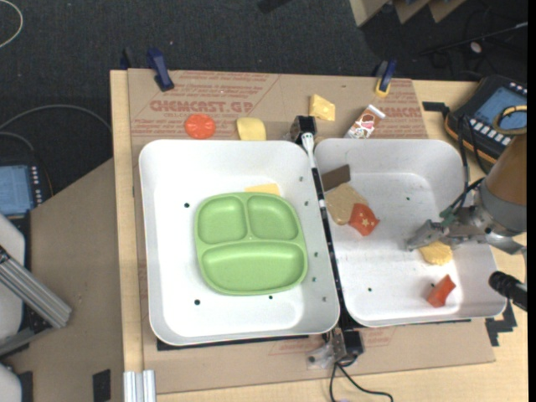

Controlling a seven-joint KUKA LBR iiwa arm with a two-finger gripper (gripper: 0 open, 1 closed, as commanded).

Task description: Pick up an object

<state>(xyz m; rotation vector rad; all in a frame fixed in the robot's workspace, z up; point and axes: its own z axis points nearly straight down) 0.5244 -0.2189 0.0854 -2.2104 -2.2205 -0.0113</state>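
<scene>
The right bin (394,162) holds several small items: a tan piece (339,201) with a dark brown piece (335,177) behind it, a red piece (363,219), a yellow piece (435,255) and another red piece (441,291) near the front right corner. My gripper (429,238) reaches in from the right and hangs low over the right bin, directly above and touching or nearly touching the yellow piece. The yellow piece lies on the bin floor, partly covered by the gripper.
A green divided plate (249,243) fills the middle of the left bin (167,224), with a pale yellow piece (262,189) at its far edge. Behind the bins on the board lie an orange disc (199,126), two yellow pieces (250,129) (322,106) and a wrapped candy (365,122).
</scene>
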